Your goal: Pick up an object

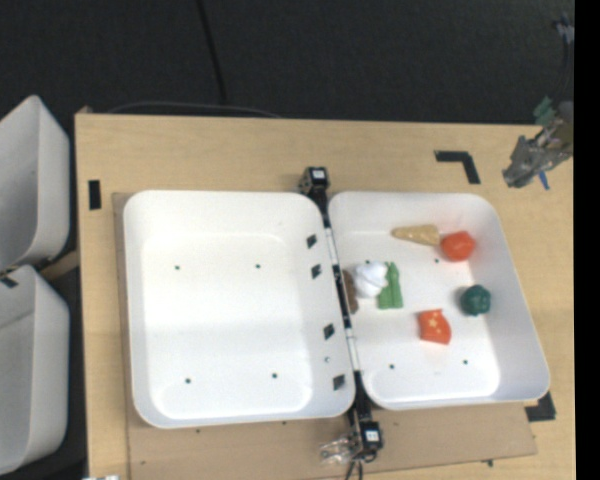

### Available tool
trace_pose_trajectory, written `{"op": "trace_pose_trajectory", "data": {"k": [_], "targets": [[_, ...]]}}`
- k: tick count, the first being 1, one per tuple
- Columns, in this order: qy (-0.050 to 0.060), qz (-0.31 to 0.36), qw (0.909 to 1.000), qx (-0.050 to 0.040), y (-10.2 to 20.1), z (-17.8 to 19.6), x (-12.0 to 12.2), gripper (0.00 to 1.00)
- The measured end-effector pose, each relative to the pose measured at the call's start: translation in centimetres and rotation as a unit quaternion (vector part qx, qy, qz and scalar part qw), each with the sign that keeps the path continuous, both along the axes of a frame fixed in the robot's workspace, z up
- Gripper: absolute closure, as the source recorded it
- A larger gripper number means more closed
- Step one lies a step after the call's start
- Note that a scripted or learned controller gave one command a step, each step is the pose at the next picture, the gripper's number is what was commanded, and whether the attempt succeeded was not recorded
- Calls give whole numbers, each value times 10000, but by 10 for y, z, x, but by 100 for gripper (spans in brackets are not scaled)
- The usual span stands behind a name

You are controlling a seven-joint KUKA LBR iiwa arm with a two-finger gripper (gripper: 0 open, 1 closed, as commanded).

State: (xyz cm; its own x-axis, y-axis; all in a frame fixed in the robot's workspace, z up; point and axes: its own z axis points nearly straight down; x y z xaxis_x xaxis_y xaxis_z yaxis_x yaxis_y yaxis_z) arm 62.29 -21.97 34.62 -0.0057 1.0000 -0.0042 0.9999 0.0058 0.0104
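Observation:
The right bin (500, 368) holds several small objects. A red ball (457, 245) lies at the back right, touching a tan cone-shaped piece (416, 234). A dark green ball (474, 300) sits at the right, and an orange-red block (434, 326) in front of it. A white lump (370, 276) and a green piece (391, 288) lie together near the bin's left wall. My gripper (536, 155) hangs at the far right, above the bench behind the right bin, away from all the objects.
The left bin (140, 368) sits beside the right one, joined along a hinged divider (336, 298) with black clips. Black corner marks (458, 163) lie on the wooden bench. White housings (15, 268) stand at the left edge.

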Motion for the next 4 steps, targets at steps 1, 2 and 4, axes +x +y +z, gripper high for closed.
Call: {"op": "trace_pose_trajectory", "data": {"k": [1, 2, 4], "targets": [[11, -7, 10000, -5, -7, 35, 38, 100], [22, -13, 10000, -6, -9, 70, 67, 100], [29, 1, 10000, -4, -9, 134, 66, 100]]}}
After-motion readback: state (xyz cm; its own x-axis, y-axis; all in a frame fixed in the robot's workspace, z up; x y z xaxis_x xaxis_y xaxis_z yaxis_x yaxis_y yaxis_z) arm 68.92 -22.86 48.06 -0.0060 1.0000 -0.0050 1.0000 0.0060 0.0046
